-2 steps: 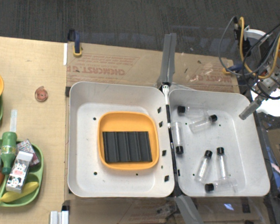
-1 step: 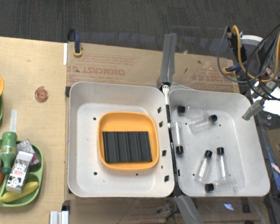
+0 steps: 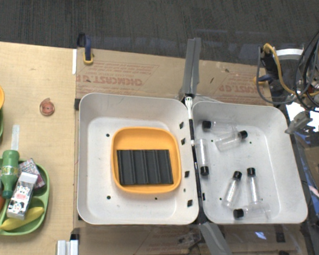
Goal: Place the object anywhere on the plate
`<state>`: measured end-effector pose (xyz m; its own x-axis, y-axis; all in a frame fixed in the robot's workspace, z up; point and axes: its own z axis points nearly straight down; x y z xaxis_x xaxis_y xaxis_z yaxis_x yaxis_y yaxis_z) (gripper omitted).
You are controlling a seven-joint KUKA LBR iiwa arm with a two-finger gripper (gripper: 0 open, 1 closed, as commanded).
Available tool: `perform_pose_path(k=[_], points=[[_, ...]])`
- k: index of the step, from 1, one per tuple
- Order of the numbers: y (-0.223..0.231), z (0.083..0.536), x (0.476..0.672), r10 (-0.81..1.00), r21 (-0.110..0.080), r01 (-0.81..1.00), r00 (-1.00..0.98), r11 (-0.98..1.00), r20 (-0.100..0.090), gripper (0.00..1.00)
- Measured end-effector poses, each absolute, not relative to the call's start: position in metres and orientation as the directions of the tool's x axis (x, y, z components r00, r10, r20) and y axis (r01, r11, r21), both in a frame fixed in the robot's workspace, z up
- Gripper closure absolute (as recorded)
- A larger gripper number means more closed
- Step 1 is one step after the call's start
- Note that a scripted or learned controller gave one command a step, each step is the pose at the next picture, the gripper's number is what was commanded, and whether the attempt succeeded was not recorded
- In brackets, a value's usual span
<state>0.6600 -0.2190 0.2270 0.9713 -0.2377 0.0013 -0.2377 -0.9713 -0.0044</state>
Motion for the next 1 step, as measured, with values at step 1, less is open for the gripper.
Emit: perform_pose_path(k=[1], points=[[-0.219, 0.2851, 0.6601, -0.196, -0.006, -0.196, 0.981, -0.981, 0.001, 0.0]])
